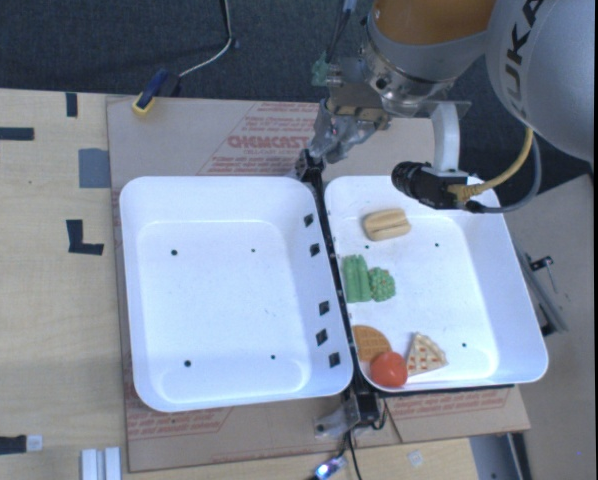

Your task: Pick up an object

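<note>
The right bin (499, 298) holds several small things. A tan bread roll (386, 224) lies near its back. A green leafy piece (366, 280) rests by the left wall. At the front left corner sit an orange disc (369, 340), a red tomato (387, 370) and a tan wedge (426, 354). My gripper (313, 163) hangs over the back end of the seam between the two bins, left of and behind the roll, with nothing seen in it.
The left bin (139, 268) stands beside the right one, their rims meeting along a line of black clips (324, 308). A black cylinder with an orange cable (429, 183) juts over the right bin's back edge. A yellow-blue clip (149, 96) lies at the back left.
</note>
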`<state>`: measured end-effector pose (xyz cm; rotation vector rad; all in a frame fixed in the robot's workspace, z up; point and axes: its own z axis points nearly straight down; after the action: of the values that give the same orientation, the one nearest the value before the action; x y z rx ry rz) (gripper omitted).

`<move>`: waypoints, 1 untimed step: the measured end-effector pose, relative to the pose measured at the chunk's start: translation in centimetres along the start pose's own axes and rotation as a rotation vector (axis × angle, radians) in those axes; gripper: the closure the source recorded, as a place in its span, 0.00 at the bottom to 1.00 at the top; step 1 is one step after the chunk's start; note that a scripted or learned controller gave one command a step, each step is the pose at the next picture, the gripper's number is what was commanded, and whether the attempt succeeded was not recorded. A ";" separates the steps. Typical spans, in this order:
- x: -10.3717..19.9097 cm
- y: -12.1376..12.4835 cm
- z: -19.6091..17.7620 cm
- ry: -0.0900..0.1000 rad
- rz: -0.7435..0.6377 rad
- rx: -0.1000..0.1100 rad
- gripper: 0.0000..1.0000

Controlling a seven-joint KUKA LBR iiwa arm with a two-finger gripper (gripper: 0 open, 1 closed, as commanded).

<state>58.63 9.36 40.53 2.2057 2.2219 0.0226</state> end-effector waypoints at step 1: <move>-0.2 2.0 -13.9 -0.001 0.004 0.001 1.00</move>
<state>60.37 9.14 54.42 2.2104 2.2169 0.0210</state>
